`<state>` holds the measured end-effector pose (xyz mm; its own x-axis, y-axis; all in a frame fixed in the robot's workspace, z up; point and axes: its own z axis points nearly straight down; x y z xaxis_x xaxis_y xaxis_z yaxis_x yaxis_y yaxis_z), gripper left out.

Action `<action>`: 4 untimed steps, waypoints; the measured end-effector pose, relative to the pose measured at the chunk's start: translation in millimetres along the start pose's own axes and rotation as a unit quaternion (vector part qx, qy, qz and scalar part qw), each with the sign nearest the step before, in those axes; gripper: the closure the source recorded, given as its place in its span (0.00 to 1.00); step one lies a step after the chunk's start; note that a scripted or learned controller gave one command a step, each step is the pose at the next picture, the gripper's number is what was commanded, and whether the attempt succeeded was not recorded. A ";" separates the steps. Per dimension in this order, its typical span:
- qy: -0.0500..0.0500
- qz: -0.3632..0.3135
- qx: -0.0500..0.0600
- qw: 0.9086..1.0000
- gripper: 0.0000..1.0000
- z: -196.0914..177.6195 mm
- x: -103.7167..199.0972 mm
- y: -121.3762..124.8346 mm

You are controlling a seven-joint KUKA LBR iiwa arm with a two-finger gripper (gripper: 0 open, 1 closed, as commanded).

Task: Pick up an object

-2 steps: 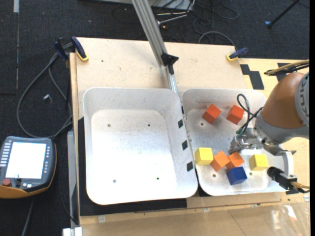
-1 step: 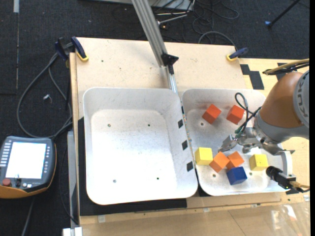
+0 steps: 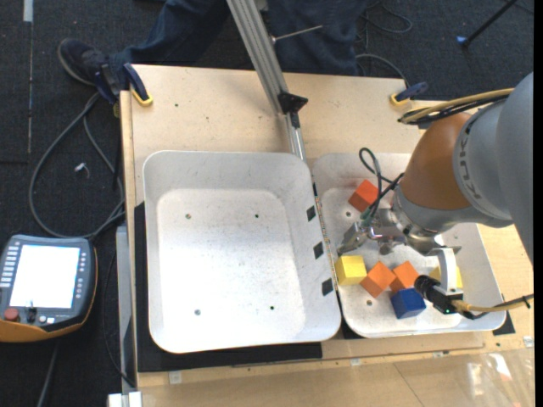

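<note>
My gripper (image 3: 361, 234) hangs low over the right bin (image 3: 475, 312), near its left wall. Just below it lies a yellow block (image 3: 350, 270). Beside that block sit two orange blocks (image 3: 378, 279) (image 3: 405, 273), close together. A blue block (image 3: 408, 303) rests near the bin's front edge. Another orange block (image 3: 365, 195) lies behind the gripper, toward the back of the bin. A yellow piece (image 3: 449, 275) shows partly under the wrist. Nothing is visibly held.
The left bin (image 3: 229, 244) is beside the right one, their rims touching. A slanted metal pole (image 3: 259, 45) crosses the back of the bench. Cables loop over the right bin's back edge (image 3: 373, 164). A teach pendant (image 3: 42, 287) lies off the bench at left.
</note>
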<state>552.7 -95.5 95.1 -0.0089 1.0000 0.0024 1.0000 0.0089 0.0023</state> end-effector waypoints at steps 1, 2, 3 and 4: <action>-0.002 0.005 -0.002 1.000 0.00 -104.3 0.5 -62.6; -0.001 0.005 0.001 1.000 0.00 -100.2 0.8 -62.6; -0.003 0.007 -0.001 1.000 0.00 -143.2 -51.7 -60.9; -0.003 0.006 -0.001 1.000 0.00 -178.0 -85.6 -63.2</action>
<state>489.8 -182.0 272.7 0.0038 1.0000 -0.0037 1.0000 -0.0038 0.0043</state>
